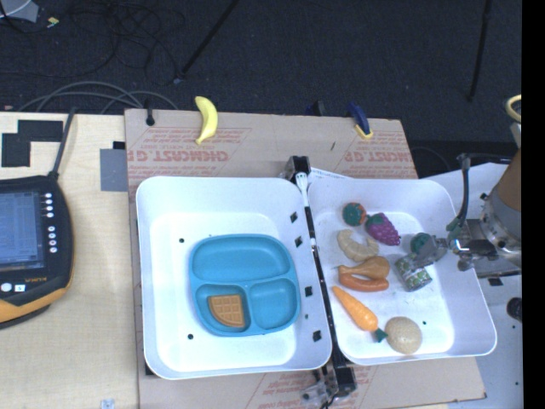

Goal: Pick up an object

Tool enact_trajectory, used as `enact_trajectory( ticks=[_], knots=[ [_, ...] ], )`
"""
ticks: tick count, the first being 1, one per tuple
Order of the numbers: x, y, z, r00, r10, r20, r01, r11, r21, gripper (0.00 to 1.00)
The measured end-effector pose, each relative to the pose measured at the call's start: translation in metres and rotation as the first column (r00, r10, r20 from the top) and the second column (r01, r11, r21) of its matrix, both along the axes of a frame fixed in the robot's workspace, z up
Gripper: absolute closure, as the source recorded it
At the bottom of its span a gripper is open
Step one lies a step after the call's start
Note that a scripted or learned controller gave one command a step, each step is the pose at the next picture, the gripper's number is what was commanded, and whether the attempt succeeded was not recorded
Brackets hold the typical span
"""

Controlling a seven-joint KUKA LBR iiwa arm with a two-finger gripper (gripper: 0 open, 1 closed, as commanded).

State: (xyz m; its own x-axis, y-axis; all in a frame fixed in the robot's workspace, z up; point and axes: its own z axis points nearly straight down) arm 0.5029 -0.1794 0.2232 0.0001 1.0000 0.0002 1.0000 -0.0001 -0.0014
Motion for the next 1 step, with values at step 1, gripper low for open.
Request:
enact_trajectory(
  ticks=[1],
  knots=[
    [0.0087,0.0689,-0.1401,1.0,0.005,-0.006,-0.005,1.0,0.003,0.0]
  ],
)
